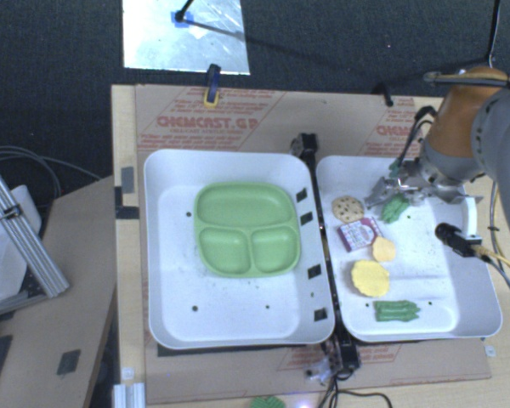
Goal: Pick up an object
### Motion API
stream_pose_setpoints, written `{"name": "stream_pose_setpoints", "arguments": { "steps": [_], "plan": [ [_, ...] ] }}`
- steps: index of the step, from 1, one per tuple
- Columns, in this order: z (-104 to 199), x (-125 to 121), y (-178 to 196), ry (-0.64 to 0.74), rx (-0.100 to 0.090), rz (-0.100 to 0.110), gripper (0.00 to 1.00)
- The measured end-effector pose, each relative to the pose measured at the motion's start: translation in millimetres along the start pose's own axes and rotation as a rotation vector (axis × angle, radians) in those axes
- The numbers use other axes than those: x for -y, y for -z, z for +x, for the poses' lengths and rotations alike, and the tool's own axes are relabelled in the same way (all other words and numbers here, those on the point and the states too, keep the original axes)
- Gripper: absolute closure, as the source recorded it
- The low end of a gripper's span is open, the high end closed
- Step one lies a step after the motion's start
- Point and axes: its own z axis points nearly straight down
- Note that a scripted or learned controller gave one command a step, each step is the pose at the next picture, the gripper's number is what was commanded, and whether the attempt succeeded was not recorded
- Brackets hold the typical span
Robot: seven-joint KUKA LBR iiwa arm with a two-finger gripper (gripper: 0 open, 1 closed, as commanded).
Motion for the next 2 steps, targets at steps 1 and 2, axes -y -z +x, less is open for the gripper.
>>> {"name": "stream_pose_setpoints", "arguments": {
  "steps": [1, 2],
  "plan": [
    [-41, -23, 3, -0.005, -0.003, 0.001, 0.00],
    [-42, -3, 2, -0.005, -0.004, 0.006, 0.00]
  ]
}}
